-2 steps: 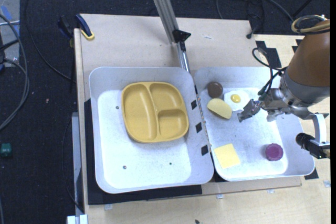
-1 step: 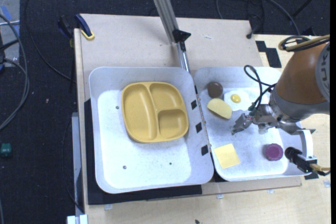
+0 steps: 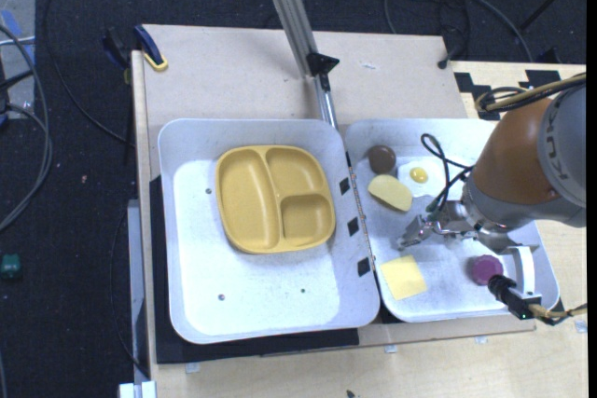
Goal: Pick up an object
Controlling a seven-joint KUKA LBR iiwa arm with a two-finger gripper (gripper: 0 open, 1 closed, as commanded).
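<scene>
My gripper (image 3: 411,236) hangs low in the right bin (image 3: 448,133), reaching in from the right under the grey and orange arm. It sits between a pale yellow wedge (image 3: 390,193) just up-left of it and a flat yellow square slice (image 3: 402,278) just below it. A brown round piece (image 3: 381,158) and a toy fried egg (image 3: 418,173) lie further back. A purple round piece (image 3: 483,269) rests to the right, partly under the arm. Nothing visibly hangs from the gripper.
The left bin (image 3: 187,200) holds a yellow divided plate (image 3: 275,199). A grey pole (image 3: 291,5) slants down to the gap between the bins. A black cable (image 3: 438,154) loops over the right bin near the arm.
</scene>
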